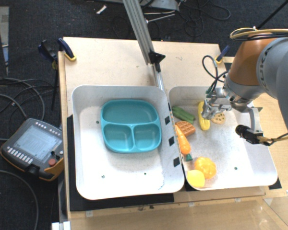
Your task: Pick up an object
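Gripper low in the right bin, finger spread impossible to tell, poised over the yellow corn beside a cookie; centring squarely on the corn before closing seems wise.

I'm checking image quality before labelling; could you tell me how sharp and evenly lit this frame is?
Camera view: lighting is soft and even, with only faint shadows and no strong glare on the white bins; the teal tray and the corn are reasonably crisp; the gripper looks soft, small and cluttered, its fingers hard to resolve.
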Controlling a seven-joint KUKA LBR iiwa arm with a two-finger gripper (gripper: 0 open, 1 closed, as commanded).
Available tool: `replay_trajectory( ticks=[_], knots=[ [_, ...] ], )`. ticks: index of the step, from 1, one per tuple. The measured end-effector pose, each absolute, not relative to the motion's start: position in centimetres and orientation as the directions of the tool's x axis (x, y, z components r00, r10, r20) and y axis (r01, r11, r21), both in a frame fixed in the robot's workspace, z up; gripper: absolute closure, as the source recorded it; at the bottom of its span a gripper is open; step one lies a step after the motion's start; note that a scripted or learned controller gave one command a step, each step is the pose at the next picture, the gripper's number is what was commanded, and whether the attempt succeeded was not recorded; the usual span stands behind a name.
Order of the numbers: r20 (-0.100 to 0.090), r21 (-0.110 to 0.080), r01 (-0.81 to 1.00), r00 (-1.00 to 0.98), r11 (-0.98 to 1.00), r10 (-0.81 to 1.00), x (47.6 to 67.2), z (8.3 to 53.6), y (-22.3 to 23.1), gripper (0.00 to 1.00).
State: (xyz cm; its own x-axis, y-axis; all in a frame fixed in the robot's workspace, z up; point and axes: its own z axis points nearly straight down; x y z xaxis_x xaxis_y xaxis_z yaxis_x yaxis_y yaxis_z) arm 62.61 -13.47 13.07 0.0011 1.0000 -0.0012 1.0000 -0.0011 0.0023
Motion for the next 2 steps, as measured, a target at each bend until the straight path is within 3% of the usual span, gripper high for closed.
replay_trajectory(
  ticks=[2],
  knots=[
    [-0.002,0.007,1.0,-0.003,0.003,1.0,63.0,24.6,-12.7,1.0]
  ],
)
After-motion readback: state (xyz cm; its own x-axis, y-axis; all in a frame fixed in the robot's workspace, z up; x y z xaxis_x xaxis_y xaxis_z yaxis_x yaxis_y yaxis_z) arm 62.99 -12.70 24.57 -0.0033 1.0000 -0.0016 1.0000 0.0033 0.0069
